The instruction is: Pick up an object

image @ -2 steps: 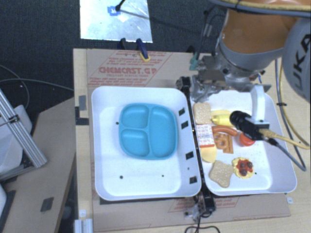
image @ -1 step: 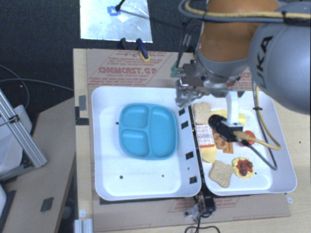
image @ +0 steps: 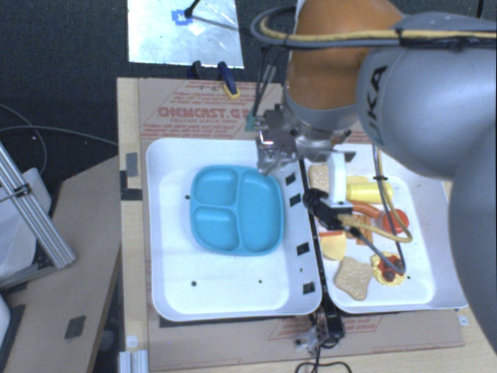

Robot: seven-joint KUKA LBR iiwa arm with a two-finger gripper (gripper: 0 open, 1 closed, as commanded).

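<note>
The gripper is seen above the blue divided plate's back edge in the left bin; its state cannot be told.

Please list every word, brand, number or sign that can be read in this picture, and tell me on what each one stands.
"CHEMCAST", in red print, on the brown board under the two white bins.
"KA", black letters, the end of a longer name, on the grey arm.
Smaller red print below "CHEMCAST" on the board: too blurred to read.
Red print on the board's front edge, below the bins: too blurred to read.
</note>
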